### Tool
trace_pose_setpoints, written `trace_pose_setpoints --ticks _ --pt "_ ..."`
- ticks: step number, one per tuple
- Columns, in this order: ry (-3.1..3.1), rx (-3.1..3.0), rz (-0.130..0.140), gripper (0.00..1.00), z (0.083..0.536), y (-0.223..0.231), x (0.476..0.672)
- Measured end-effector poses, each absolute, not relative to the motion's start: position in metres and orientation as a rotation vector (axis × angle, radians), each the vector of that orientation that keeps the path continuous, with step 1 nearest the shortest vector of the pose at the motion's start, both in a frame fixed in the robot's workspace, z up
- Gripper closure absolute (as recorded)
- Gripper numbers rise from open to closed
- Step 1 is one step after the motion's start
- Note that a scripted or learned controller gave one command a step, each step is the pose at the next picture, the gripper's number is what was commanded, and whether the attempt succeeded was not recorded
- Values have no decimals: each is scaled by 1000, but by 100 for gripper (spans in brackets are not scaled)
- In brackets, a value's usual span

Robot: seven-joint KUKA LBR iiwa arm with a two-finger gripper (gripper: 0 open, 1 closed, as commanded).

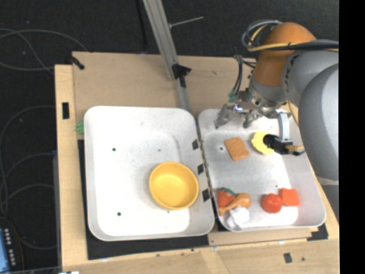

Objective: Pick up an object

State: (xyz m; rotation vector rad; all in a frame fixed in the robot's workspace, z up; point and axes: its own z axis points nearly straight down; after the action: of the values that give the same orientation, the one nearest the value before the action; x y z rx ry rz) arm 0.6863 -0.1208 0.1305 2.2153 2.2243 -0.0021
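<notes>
From my seat I can read no text, label, brand, number or sign anywhere in this view. The two shallow white plastic bins (102,153) carry bare, unmarked surfaces, and the tan wooden bench (114,79) around them shows only small dark marks that form no letters I can make out.

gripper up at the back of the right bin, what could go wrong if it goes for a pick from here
1. The gripper hangs at the far rim of the right bin, so a straight descent may strike the wall.
2. The tan cracker lies flat and may be hard to get under.
3. The orange toy and white lump touch in the near corner; a pick there could drag both.
</notes>
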Motion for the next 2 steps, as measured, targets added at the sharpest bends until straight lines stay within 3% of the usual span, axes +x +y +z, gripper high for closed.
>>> trace_pose_setpoints --ticks 1,2 --pt "2223 2211 0 100 143 -122 687" --pt "2221 2215 6 100 190 -120 682"
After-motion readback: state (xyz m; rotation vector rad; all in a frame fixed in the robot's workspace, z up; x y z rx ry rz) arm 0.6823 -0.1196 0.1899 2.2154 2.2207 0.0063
